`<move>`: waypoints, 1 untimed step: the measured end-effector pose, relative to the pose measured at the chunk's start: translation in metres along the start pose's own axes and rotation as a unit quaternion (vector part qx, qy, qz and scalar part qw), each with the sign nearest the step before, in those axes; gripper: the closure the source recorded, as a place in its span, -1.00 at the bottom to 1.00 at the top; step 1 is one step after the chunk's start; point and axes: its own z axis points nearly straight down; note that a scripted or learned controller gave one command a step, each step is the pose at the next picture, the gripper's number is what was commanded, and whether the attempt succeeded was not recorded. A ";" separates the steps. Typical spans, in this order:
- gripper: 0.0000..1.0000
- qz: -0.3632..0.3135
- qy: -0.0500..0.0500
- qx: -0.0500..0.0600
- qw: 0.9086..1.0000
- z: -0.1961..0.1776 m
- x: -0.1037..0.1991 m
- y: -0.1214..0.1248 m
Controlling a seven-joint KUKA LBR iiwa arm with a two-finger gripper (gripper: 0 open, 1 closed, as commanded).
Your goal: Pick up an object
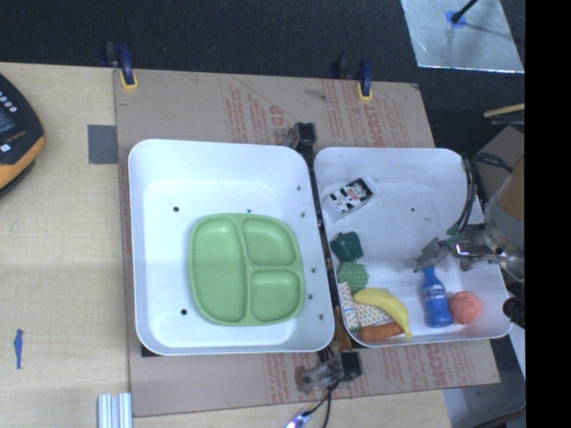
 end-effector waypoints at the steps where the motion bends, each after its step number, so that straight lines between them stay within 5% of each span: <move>1: -1.00 -0.001 -0.001 -0.001 1.000 -0.074 0.020 0.092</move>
